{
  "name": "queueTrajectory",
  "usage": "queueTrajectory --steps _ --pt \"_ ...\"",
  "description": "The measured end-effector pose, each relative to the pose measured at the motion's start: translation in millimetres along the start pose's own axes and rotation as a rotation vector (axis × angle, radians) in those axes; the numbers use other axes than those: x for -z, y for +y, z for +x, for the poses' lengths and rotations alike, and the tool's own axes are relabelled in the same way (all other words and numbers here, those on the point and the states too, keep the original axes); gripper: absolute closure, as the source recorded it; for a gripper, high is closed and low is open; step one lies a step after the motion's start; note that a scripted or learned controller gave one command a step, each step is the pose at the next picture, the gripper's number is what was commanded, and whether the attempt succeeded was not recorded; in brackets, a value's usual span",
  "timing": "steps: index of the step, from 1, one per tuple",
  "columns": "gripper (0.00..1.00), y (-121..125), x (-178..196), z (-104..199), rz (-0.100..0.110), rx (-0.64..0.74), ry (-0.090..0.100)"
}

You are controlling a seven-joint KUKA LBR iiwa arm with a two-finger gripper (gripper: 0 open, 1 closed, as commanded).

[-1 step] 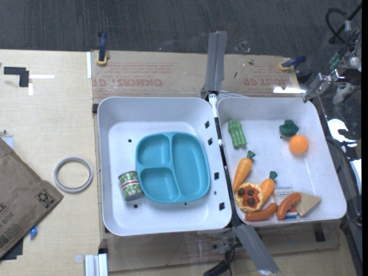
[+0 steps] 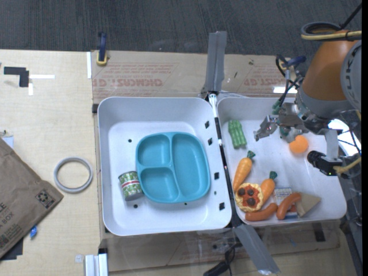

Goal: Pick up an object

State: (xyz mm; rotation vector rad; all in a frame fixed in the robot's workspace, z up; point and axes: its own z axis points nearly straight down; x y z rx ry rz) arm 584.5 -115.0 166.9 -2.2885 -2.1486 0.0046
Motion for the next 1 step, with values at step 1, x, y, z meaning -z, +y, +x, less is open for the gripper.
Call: queueTrajectory --steps 1 --pt "0.0 -2.9 -75.5 18.9 -0.002 0.023 0.0"
